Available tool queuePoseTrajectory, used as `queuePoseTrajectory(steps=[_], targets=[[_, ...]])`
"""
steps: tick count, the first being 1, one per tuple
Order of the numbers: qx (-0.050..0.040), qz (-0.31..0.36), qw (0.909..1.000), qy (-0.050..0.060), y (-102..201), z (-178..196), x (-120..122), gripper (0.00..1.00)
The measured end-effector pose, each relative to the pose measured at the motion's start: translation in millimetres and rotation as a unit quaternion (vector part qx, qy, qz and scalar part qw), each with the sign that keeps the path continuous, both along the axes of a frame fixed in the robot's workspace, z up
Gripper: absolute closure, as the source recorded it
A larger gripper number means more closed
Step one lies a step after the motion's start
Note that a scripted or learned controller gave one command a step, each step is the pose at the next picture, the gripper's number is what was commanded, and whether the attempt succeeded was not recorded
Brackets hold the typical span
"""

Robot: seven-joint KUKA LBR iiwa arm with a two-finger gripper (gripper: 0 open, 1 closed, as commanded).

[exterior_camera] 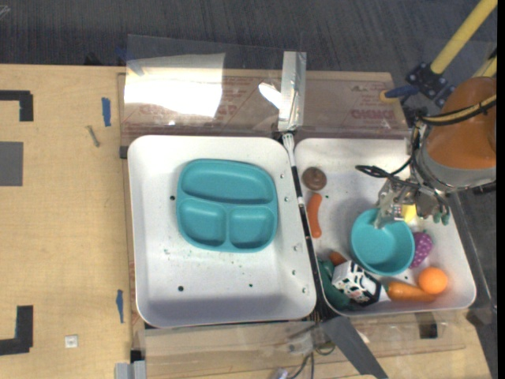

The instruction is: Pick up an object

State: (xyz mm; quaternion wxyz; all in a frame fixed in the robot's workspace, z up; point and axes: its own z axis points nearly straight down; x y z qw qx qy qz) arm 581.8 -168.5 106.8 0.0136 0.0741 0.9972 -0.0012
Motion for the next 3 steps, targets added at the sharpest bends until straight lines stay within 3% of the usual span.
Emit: queuePoseTrajectory(steps=[1, 2, 3], targets=[[-0.0044, 0.037, 0.9991, -0.019, 7.5, -4.5, -42.7, 1.00], [-0.0021, 0.077, 0.9970, 0.005, 17.0, -12.5, -21.3, 1.00], [-0.0005, 0.031, 0.9995, 0.004, 4.1, 145.7, -9.4, 1.00]])
